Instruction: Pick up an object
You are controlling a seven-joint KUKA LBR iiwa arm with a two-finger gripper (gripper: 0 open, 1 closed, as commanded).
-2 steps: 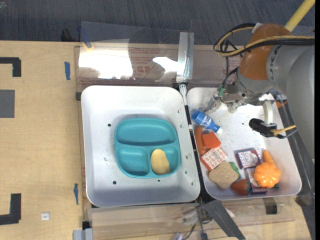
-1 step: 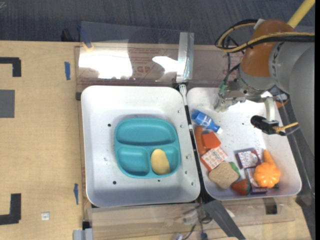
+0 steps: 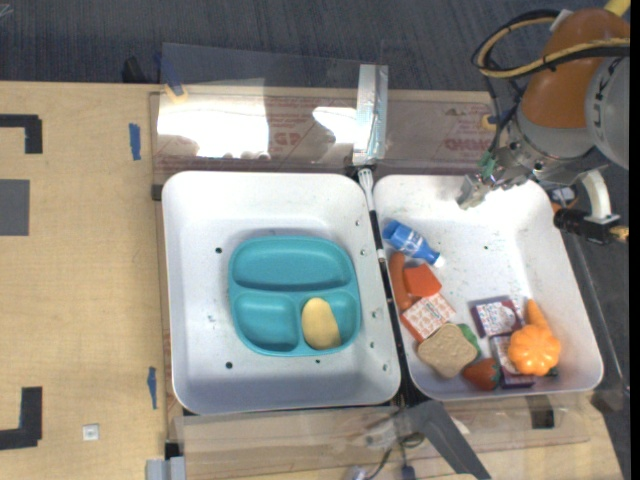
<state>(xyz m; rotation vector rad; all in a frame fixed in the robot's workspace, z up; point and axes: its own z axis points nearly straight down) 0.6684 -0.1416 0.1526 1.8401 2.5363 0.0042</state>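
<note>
Several toys crowd the right bin [image 3: 572,268] below the hand [image 3: 474,192], which hangs at the bin's far corner; how far open it is I cannot tell, and nothing shows in it. Nearest lies the blue bottle [image 3: 411,242], a fair target: descend straight, straddling it. Farther off sit the cracker [image 3: 447,349] and orange pumpkin [image 3: 533,349]; beyond, the teal tray [image 3: 292,290] holds a potato [image 3: 320,324].

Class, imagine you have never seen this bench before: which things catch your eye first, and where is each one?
The teal divided tray in the left bin stands out most, with a yellow potato-like piece in its lower right compartment. Next comes the bright jumble in the right bin: an orange pumpkin near its lower right corner and a blue bottle by its left wall. The arm's tool hangs over that bin's upper edge.
</note>
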